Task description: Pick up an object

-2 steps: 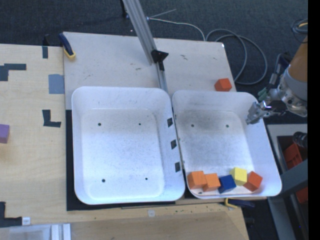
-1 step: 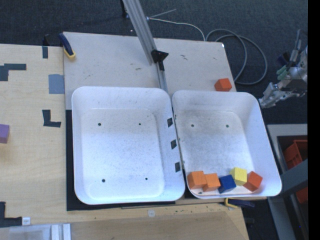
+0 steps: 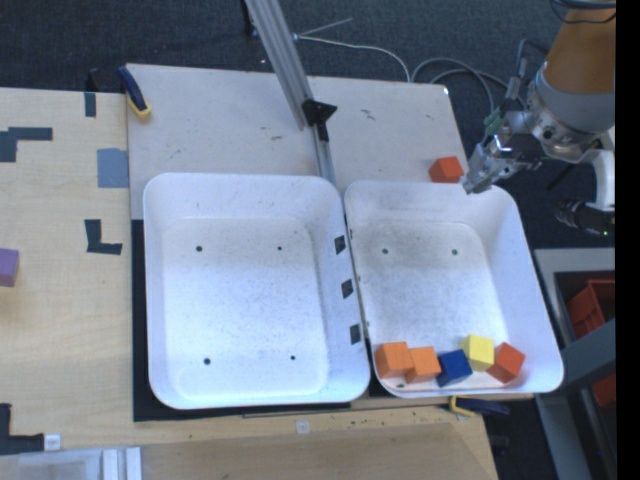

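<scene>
Several small blocks lie along the near edge of the right bin (image 3: 440, 200): two orange blocks (image 3: 408, 360) side by side, a blue block (image 3: 453, 367), a yellow block (image 3: 480, 350) and a red-orange block (image 3: 508, 361). Another orange block (image 3: 446, 171) rests on the bench just beyond the bin's far rim. My gripper (image 3: 481, 175) hangs over the bin's far right corner, right of that lone orange block and apart from it. Nothing shows between the fingers.
The left bin (image 3: 240, 193) stands beside the right one. A slanted metal rail (image 3: 285, 53) crosses the far bench down to the gap between the bins. A purple block (image 3: 8, 266) sits at the far left on the wooden table. Cables trail behind the bins.
</scene>
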Controlling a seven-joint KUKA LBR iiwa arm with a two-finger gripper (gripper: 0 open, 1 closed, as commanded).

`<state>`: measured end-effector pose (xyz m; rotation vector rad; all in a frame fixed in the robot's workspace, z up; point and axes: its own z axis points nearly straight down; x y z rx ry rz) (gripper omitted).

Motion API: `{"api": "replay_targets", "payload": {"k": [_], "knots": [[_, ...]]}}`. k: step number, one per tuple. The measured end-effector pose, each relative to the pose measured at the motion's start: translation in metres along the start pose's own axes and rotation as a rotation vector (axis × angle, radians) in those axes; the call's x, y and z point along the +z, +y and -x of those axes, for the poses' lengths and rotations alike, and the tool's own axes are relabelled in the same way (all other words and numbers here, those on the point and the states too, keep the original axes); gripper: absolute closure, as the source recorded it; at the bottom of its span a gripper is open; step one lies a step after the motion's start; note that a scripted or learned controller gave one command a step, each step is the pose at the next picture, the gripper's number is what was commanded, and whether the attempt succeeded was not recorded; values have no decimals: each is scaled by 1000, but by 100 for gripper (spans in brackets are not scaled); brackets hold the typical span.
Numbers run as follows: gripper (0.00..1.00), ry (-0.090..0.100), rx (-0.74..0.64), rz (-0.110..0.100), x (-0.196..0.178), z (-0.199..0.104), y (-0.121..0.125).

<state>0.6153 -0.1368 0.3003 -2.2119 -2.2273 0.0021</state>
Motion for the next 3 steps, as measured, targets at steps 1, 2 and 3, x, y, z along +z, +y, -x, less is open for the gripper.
{"api": "replay_targets", "payload": {"k": [1, 2, 3], "knots": [[100, -3, 3, 1, -13, 3, -2], [100, 1, 3, -6, 68, -34, 5], [100, -3, 13, -5, 104, 26, -43]]}}
